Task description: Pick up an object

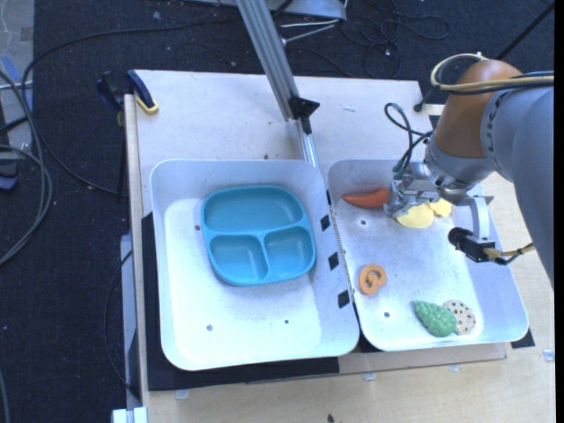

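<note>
- Surface (220, 104): carries two white bins side by side.
- Left bin (176, 324): blue 3-compartment tray (259, 234) approx. at centre, nothing in it.
- Right bin (414, 263): orange pretzel (373, 279) near its 8 o'clock edge; orange carrot-like piece (366, 198) at approx. 11 o'clock; green leafy piece (434, 317) w/ speckled cookie (459, 316) touching its right side, both at 5 o'clock.
- Yellow piece (417, 215) at 12 o'clock in right bin, just right of carrot-like piece, partly under hand.
- Hand (404, 203) low over bin, between carrot-like piece & yellow piece; can't tell if clenched or released, or whether grasping anything.
</note>
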